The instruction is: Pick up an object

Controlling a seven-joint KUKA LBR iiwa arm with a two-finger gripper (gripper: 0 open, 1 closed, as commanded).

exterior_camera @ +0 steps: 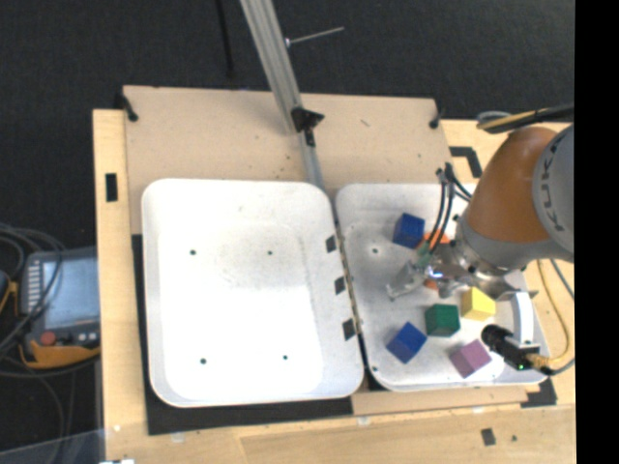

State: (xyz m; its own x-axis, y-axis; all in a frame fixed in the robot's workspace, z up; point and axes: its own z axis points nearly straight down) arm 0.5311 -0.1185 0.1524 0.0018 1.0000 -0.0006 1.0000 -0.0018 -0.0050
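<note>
I'm over the right bin (372, 211), my gripper (404, 284) low above its white floor; whether my fingers are parted or closed, I can't tell. Around me: one blue cube (408, 229) behind, a green cube (442, 319) and yellow cube (477, 304) just beside, another blue block (406, 341) and a purple cube (471, 358) toward the front rim. Left of this bin sits the left bin (242, 288), both on a tan bench (242, 129), dark carpet (97, 27) beyond.
</note>
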